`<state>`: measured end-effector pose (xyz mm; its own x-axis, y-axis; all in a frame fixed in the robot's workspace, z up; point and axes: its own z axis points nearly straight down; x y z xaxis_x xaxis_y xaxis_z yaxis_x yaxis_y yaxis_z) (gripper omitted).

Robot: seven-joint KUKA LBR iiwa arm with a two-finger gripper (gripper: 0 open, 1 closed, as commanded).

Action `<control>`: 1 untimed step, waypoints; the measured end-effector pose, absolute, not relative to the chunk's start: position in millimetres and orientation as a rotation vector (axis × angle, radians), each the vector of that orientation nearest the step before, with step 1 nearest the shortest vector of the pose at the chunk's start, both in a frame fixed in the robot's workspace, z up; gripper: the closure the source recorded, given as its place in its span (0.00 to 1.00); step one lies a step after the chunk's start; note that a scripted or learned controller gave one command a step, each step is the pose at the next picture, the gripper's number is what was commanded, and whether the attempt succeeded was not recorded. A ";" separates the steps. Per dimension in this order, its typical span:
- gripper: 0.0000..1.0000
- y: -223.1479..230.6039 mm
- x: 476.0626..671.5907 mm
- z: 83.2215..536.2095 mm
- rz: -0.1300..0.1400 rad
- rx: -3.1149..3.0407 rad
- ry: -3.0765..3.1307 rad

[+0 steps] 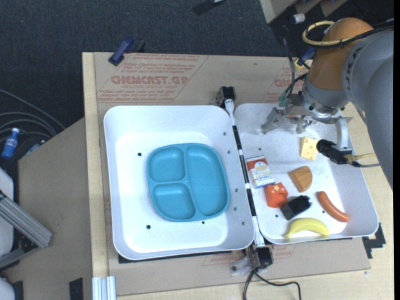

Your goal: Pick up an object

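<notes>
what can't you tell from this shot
- Gripper, camera view: what it holds, if anything; the arm's wrist hides it from above.
- Small carton, camera view: its label print is too small to read.
- Black object beside the banana, camera view: too dark and small to identify.

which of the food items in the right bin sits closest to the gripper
The yellow cheese wedge, just below the gripper; the bread, sausage and banana lie farther toward the bin's front.

left bin (119, 167): blue tray (186, 181) at centre | right bin (362, 195): cheese (309, 148) 12 o'clock, carton (259, 171) 9, bread (301, 178) centre, red block (275, 195), black block (295, 207), sausage (332, 206) 4, banana (307, 228) 6 | gripper (289, 120) above bin's 11 o'clock corner
</notes>
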<state>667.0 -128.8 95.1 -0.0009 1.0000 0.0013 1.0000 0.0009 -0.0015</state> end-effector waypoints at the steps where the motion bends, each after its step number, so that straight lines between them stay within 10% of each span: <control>1: 1.00 -128.4 667.6 105.6 -0.002 -2.220 -2.222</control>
<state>667.6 -128.4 105.6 -0.0009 1.0000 0.0015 1.0000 0.0009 0.0006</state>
